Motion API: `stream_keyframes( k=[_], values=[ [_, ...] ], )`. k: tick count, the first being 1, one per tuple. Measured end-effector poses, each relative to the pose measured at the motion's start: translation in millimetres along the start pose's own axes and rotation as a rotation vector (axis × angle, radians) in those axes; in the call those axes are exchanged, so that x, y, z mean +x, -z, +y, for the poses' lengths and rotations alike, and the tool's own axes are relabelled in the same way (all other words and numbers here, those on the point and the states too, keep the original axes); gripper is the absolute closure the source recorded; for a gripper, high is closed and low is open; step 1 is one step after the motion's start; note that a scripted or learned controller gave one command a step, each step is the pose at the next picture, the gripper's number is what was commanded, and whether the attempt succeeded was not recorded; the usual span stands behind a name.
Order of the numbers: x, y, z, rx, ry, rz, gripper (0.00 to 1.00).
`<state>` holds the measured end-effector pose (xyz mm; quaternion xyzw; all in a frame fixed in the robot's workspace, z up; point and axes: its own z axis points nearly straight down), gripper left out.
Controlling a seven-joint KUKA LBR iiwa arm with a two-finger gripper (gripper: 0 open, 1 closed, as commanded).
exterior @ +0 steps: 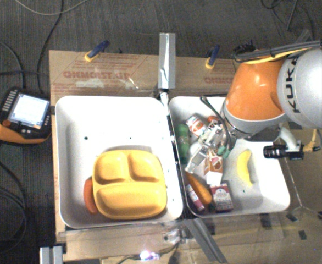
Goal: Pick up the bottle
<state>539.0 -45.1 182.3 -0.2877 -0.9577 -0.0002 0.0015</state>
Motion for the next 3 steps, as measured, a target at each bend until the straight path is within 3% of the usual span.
stream_keyframes(
  k=[1, 2, 3],
  values=[
    [37, 0, 64, 0.0, 0.018, -0.001, 0.0],
    [-1, 25, 13, 0.001, 0.209, -0.004, 0.0],
    [-4, 135, 31, -0.002, 0.548, -0.006, 0.0]
  ],
)
